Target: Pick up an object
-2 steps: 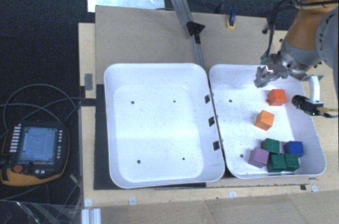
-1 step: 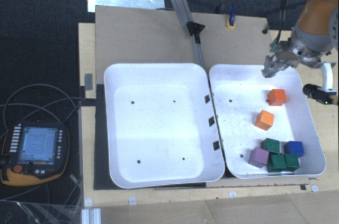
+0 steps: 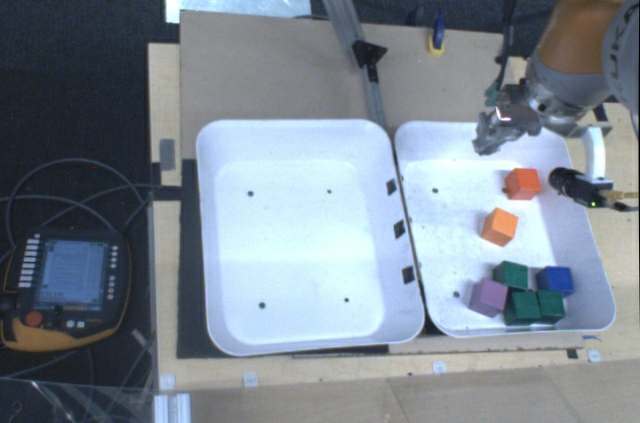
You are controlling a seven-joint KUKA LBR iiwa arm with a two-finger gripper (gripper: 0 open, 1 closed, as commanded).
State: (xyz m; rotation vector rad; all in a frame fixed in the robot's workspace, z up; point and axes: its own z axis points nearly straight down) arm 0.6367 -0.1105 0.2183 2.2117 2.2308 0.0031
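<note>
Right bin (image 3: 440, 211), white, shallow: holds six blocks. Red-orange block (image 3: 521, 183) near the upper right; orange block (image 3: 499, 226) just below it, apart. Lower right corner: a tight cluster of a purple block (image 3: 489, 296), a blue block (image 3: 556, 280) and two green blocks (image 3: 514, 275) (image 3: 527, 307), pressed so close that their edges are hard to separate.

Left bin (image 3: 290, 231), white, touching the right bin along its side.

Gripper (image 3: 492, 139): over the upper rim of the right bin, well apart from every block. Seen from above and blurred; I cannot tell its state.

Arm (image 3: 585, 21): grey with an orange band, cut off at the upper right frame edge.

Bench (image 3: 270, 71): tan surface. Handheld control pendant (image 3: 68, 286) lies off its left side, screen unreadable.
</note>
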